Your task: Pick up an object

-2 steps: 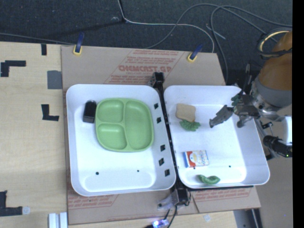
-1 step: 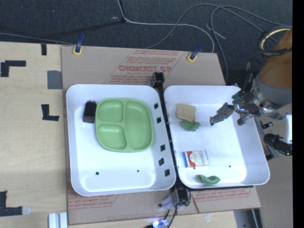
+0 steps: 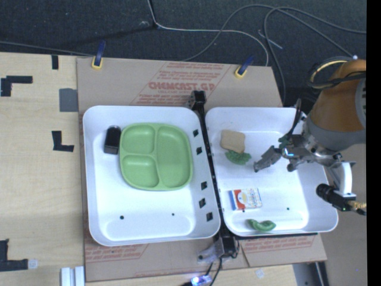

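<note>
The right bin (image 3: 309, 216) holds a tan block (image 3: 233, 140) with a green leafy piece (image 3: 238, 157) just in front of it. Nearer the front lie a small white packet with red and blue print (image 3: 246, 199) and a green pod-shaped piece (image 3: 261, 224). My gripper (image 3: 279, 161) hangs over the middle right of this bin. It is open, its fingers spread with nothing between them. One finger (image 3: 265, 159) points toward the green leafy piece but stays a little to its right.
The left bin (image 3: 98, 213) holds a green divided plate (image 3: 156, 157) and a small black object (image 3: 112, 140) beside its left edge. A dark divider (image 3: 205, 165) separates the bins. The arm's grey and orange body (image 3: 339, 109) overhangs the right bin's far right side.
</note>
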Controlling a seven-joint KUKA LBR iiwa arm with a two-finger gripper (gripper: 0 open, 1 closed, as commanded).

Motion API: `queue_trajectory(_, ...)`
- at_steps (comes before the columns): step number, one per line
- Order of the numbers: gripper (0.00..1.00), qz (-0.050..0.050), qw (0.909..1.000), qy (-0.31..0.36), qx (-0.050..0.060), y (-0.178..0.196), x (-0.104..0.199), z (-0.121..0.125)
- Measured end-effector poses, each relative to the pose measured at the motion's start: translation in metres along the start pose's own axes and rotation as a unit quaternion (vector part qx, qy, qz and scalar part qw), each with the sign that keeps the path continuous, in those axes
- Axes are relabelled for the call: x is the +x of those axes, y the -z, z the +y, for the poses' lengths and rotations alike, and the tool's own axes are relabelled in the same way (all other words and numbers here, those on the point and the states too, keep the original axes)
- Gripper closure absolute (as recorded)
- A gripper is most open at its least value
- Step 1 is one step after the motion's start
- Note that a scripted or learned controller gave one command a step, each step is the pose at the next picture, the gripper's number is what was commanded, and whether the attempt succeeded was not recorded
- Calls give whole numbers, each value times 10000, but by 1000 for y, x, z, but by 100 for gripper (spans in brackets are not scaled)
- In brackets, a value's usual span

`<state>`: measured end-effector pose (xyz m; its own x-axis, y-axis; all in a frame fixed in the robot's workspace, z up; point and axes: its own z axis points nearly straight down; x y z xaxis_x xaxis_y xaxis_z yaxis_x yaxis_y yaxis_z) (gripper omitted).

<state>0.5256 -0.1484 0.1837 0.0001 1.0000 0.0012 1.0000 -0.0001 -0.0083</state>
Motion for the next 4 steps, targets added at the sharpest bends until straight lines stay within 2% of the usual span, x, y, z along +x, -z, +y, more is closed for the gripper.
queue_trajectory(1,0,2,10000,3,-4,-54,3,-11)
queue_trajectory(2,0,-17,10000,5,-45,-101,3,-10)
queue_trajectory(3,100,-19,10000,5,-56,-88,3,-9)
queue_trajectory(4,100,-8,10000,12,-58,-40,12,-5)
